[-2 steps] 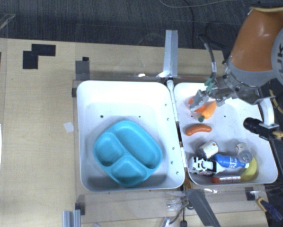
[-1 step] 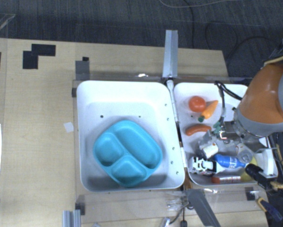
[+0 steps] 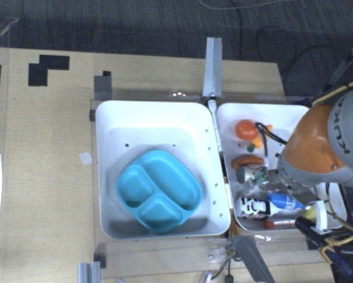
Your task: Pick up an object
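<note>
White plastic makes both bins: the left bin [image 3: 105, 158] carries a blue divided tray [image 3: 159, 189], and the right bin [image 3: 229, 122] carries several small objects under the arm [image 3: 324, 143], which reaches in from the right with its orange band above the wrist.

The gripper [image 3: 260, 178] hangs low over the middle of the right bin. Whether it is released or clenched, I cannot tell, because the wrist and the cables cover most of it, and nothing can be seen grasped in it.

The task names no special object, so the nearest ones matter. A brown sausage-shaped piece [image 3: 247, 161] lies just beside the gripper, toward the far side and a little to the left, with its long axis running left to right across the bin. An orange round object [image 3: 245, 128] lies further in the same direction, near the far wall. On the near side of the gripper lies a blue bottle [image 3: 283, 203], also long left to right, next to a black and white item [image 3: 253, 206], and a thin red marker [image 3: 278, 222] along the near wall.

In my judgement the brown piece and the blue bottle are the closest candidates; a grasp should close across their short width
</note>
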`<state>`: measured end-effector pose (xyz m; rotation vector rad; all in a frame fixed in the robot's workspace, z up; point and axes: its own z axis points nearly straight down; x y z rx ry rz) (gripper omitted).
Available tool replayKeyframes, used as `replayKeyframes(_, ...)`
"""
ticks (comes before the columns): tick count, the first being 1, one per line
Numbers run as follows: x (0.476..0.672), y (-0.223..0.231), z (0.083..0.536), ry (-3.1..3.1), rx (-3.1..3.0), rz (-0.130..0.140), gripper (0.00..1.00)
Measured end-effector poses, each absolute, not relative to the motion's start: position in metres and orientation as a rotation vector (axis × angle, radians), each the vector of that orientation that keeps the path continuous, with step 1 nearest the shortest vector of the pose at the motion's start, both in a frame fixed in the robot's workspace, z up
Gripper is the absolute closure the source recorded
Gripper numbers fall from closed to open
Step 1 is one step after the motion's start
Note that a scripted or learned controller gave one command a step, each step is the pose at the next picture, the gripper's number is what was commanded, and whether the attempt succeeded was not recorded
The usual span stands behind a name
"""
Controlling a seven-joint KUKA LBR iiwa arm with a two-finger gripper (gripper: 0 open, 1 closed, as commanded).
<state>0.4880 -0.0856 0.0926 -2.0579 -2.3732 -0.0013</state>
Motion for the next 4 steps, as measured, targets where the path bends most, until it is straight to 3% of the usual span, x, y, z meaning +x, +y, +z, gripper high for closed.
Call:
replayKeyframes(1,0.489,-0.083,0.1,-2.373,-2.051,-0.002,1.0)
replayKeyframes(2,0.566,-0.044,0.181,-2.241,-2.199,0.005,1.0)
replayKeyframes(3,0.488,-0.036,0.27,-2.398,-2.029,0.003,1.0)
replayKeyframes(4,0.49,-0.035,0.277,-2.402,-2.02,0.01,1.0)
